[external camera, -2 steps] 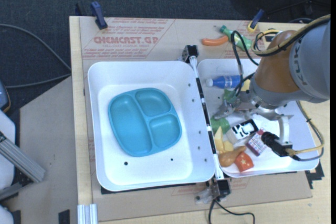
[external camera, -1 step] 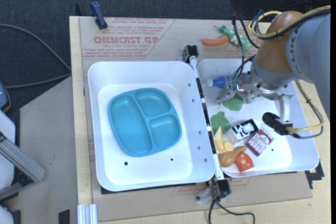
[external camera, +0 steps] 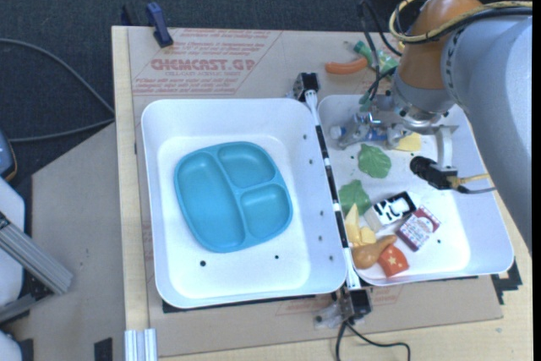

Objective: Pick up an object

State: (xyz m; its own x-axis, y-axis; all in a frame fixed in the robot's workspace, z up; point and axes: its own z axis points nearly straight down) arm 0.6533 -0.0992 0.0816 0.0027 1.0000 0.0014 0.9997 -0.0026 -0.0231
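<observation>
— Pincer (external camera: 369, 129) hangs low at the right bin's (external camera: 490, 254) twelve o'clock end; whether its fingers are apart or together, I cannot tell.

— What step?

— Probably the reach. A green leaf (external camera: 374, 160) lies just beside it at five o'clock, unheld; next calls for centring over it.

— Any writing?

— Board (external camera: 207, 63) behind the bins reads "CHEMCAST GP".

Toy clutter (external camera: 385, 228) crowding right bin's (external camera: 473, 258) left.

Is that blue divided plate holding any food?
Empty: the blue plate shows three bare compartments. The toy food lies in the other bin.
</observation>
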